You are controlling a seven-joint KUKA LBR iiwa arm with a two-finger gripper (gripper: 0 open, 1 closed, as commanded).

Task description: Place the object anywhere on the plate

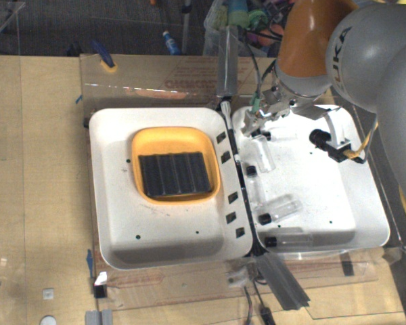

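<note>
- Claw [260, 119] right of the plate [176, 136] and a little further back, across the divider [238, 181]; released or clenched: cannot tell, nothing seen held.
- Black ribbed slab [174, 175] flat on the plate, slightly front of its middle, well apart from claw.
- From claw: slab down-left in view. Long axis across the view, ribs running front to back.
- Judged: looks already placed; probably no grasp needed, only a clean retreat.
- Single arm [375, 59], right of the plate.
- Readable: "KUKA" on arm, partly cut off. Faint reddish print on cardboard [183, 73] behind the plate, illegible.
</note>
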